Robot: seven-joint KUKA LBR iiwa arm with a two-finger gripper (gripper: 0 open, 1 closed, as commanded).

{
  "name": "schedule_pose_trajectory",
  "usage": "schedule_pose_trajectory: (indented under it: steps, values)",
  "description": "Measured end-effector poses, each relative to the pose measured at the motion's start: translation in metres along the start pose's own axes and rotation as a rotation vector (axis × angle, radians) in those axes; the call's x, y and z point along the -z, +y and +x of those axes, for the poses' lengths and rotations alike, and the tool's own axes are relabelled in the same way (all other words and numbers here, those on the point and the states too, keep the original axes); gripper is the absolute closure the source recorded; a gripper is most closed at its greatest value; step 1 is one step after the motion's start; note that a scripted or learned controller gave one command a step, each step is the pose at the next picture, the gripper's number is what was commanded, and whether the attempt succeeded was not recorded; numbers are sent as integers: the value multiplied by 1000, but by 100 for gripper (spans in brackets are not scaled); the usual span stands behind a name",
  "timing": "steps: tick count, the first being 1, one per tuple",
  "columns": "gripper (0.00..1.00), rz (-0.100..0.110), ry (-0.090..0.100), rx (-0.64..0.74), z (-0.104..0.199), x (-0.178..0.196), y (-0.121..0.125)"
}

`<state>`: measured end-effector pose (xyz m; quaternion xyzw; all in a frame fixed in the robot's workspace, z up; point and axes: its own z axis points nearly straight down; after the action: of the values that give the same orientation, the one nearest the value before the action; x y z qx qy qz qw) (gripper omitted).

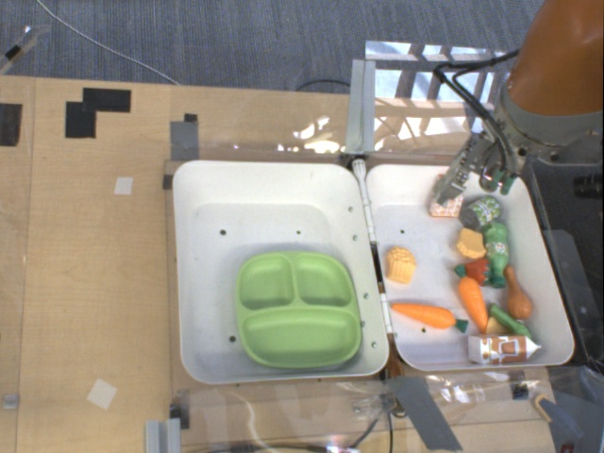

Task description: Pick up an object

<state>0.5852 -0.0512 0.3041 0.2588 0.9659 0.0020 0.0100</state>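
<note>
The right bin [415, 206] holds several toy foods. A yellow corn piece [401, 265] and an orange carrot [427, 315] lie apart in its middle. Along its right side are a second carrot [472, 302], a grey-green lump [485, 211], a yellow piece [470, 243], a brown drumstick [517, 297] and a white carton [502, 348]. My gripper [469, 182] hovers open over the bin's far right corner, just above a small pink item [443, 209], with nothing between its fingers.
In the left bin [217, 206] lies a green divided plate [297, 308] near the front. A metal post [359, 107] stands behind the divider between the bins. The arm's orange band [566, 45] fills the upper right.
</note>
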Motion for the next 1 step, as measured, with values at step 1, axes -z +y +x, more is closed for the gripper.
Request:
schedule_pose_trajectory:
  steps: [1]
  values:
    - [100, 6, 11, -70, -77, -6, 14]
